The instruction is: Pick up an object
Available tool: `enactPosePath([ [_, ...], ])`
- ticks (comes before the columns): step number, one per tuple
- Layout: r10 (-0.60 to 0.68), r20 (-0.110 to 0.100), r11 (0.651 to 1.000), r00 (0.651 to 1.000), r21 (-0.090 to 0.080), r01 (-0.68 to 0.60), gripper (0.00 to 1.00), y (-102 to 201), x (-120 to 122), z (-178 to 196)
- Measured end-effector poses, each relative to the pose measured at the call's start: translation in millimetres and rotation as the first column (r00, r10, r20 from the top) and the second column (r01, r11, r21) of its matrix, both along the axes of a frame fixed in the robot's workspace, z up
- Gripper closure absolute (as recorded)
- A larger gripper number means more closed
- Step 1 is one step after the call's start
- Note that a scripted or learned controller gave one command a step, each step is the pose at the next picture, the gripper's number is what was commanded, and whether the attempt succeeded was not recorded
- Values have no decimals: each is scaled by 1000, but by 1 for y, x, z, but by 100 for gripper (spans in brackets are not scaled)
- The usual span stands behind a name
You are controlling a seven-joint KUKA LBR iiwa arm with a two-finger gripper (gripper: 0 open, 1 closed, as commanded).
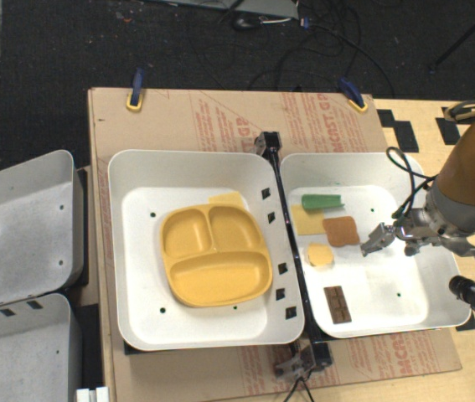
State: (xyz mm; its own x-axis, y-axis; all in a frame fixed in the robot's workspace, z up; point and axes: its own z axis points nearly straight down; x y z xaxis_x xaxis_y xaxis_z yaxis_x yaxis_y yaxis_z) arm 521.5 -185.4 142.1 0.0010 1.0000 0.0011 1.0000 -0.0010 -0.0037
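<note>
The right bin (438, 308) holds a green block (322, 201), a yellow flat piece (306, 221), a brown square piece (341, 230), a small yellow round piece (320, 256) and a dark brown bar (337, 304). My gripper (379, 239) hangs low over the right bin, just right of the brown square piece, and nothing shows between its fingers. The arm comes in from the right edge.
The left bin (136, 308) bears a yellow divided plate (217, 254) with a pale yellow piece (228, 199) peeking out behind it. A black divider (286, 233) runs between the bins. Grey metal trays (19, 224) lie at the left.
</note>
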Motion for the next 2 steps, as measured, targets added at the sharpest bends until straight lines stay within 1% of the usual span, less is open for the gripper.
enactPosePath([
  [1,0,0,1000,1000,0,0,0,1,-1,-53],
  [2,-1,5,1000,1000,-1,1,100,1,1,-40],
])
